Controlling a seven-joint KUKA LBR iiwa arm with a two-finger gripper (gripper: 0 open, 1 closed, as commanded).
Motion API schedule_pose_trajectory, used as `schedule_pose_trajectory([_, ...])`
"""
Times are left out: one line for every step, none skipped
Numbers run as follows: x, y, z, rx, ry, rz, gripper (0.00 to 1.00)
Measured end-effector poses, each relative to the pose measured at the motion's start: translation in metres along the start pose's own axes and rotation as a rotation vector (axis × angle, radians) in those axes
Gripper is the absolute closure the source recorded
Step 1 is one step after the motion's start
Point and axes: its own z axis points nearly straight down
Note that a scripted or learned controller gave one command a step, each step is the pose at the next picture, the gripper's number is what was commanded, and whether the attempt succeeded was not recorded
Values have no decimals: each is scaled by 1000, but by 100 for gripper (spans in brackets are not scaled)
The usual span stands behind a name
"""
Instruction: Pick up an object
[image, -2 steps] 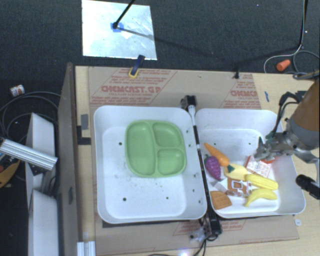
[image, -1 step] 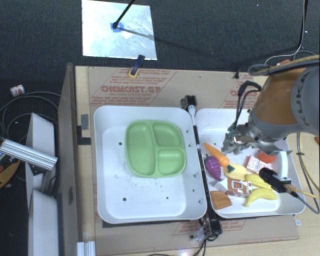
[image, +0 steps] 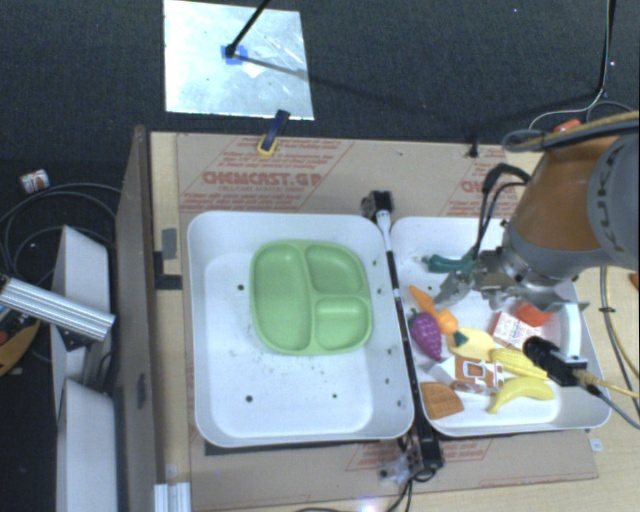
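The tool (image: 455, 285) hovers in the right bin (image: 440, 235), its fingers apart and holding nothing. The orange toy carrot (image: 432, 309) lies just below-left of it, long axis slanting down-right.

The arm (image: 590, 205) is a chunky rounded thing, grey shell with a big orange band around it just above the wrist. Below the band it narrows into a grey metal wrist block, and the gripper (image: 455, 285) at the end looks like dull silver metal. A thin black cable (image: 487, 205) loops along the side of the wrist, down toward the gripper.
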Motion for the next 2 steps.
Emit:
schedule_pose_trajectory([-15, 22, 104, 0, 0, 3, 0])
schedule_pose_trajectory([-14, 22, 90, -1, -1, 0, 100])
